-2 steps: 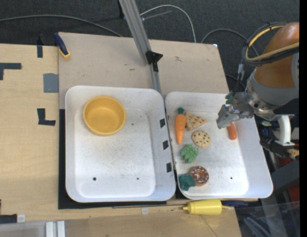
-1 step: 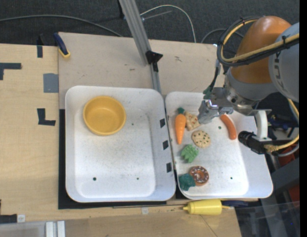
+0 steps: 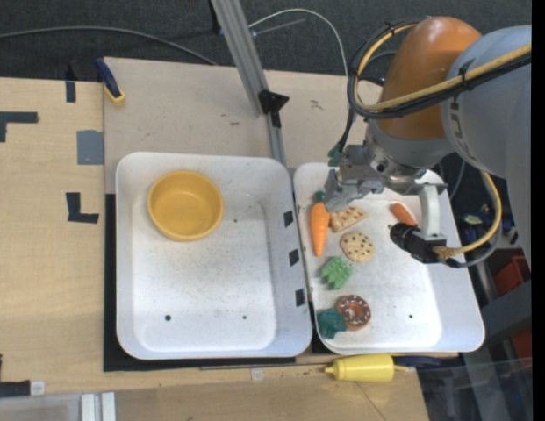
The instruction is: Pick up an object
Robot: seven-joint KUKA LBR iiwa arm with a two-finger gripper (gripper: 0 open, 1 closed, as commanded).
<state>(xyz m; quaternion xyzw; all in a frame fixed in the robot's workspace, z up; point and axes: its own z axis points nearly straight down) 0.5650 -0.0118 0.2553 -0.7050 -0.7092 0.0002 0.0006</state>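
The pincer (image 3: 344, 196) hangs low over the right bin (image 3: 430, 323); whether it is apart or together I cannot tell. The carrot (image 3: 319, 227) lies just beside it, the cracker (image 3: 347, 217) directly below, the cookie (image 3: 356, 246) further toward the near rim.

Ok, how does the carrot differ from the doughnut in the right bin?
The carrot is long, tapered and orange with a green top; the doughnut is a round, brown ring with pale icing. The carrot lies by the bin's left wall with its top just under the pincer; the doughnut sits well clear of the pincer, near the front edge, touching a dark green piece. Both are toy foods lying flat in the right bin.
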